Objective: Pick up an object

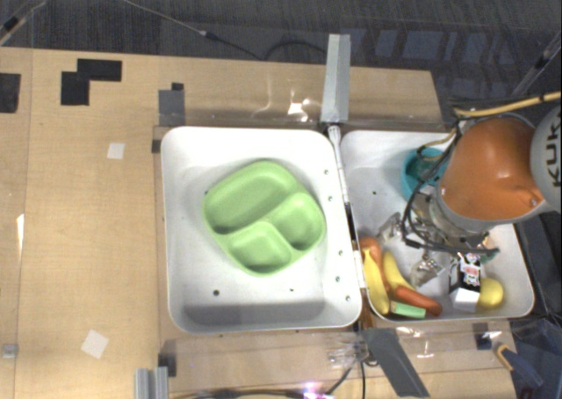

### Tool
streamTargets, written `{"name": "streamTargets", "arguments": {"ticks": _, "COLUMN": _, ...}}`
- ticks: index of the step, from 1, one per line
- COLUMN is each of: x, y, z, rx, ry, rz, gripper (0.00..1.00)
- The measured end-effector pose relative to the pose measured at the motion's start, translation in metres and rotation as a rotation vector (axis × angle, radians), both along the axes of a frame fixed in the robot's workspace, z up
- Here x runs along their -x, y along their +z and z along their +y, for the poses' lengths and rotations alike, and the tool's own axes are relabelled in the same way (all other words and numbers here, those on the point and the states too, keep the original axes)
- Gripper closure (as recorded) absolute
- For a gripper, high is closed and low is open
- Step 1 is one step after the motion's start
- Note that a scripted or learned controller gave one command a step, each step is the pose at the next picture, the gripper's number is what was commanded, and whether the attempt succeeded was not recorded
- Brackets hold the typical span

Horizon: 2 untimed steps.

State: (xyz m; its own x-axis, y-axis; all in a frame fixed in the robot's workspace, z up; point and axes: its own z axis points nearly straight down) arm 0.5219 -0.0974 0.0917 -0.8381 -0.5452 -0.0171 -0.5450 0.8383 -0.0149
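Overhead view of the wooden bench (79,248) with two shallow white bins. The grey arm with its orange band (487,169) reached in from the right over the right bin (373,155), and its claw (428,264) hung low among the small objects heaped at that bin's near edge. The wrist hid much of the claw, so how far it was open, and whether it had hold of anything, could not be told. Candidates for the pick lay close around it: a yellow banana-shaped toy (375,281) and an orange-red carrot-shaped toy (414,298) to its left, a small black-and-white box (469,276) and a round yellow lemon-like toy (490,293) to its right. A good grasp probably called for centring on one object, since neighbours touched and the near wall crowded the approach. A teal object (414,173) lay farther back. The left bin (180,213) held a green three-compartment plastic tray (263,215).
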Motion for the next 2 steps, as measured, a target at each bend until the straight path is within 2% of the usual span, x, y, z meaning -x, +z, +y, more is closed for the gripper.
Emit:
{"name": "streamTargets", "arguments": {"ticks": 1, "x": -0.046, "y": -0.001, "z": 0.010, "rx": 0.001, "ry": 0.146, "rz": 0.005, "gripper": 0.00}}
{"name": "streamTargets", "arguments": {"ticks": 2, "x": -0.051, "y": 0.015, "z": 0.013, "rx": -0.001, "ry": 0.146, "rz": -0.013, "gripper": 1.00}}
